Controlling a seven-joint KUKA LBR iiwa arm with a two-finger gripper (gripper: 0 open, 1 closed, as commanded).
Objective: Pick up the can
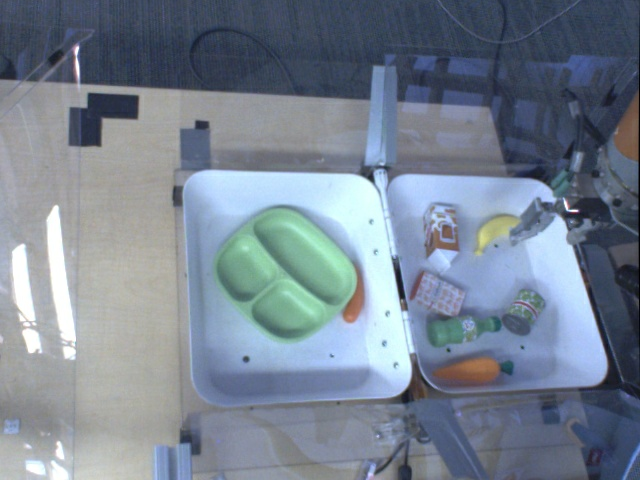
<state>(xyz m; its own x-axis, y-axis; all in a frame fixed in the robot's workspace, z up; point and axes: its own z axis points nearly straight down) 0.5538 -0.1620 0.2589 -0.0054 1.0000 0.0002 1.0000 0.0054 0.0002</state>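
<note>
Can (524, 311) lying tilted in the right bin (590, 353), toward 4 o'clock of its floor, just right of the green bottle (462, 329). Gripper (530, 222) hovering at the bin's 1 o'clock, beside the banana (495, 232), nothing between the fingers; whether spread wide or narrow, cannot tell. Carton (441, 229) at 11 o'clock, patterned packet (438, 294) near centre, carrot (470, 371) at 6 o'clock. Green divided plate (287, 272) filling the left bin (210, 368), an orange item (353, 305) at its 4 o'clock edge.

Dark grey carpet (250, 8), pale wooden bench (100, 268), loose black cable (500, 8)
</note>
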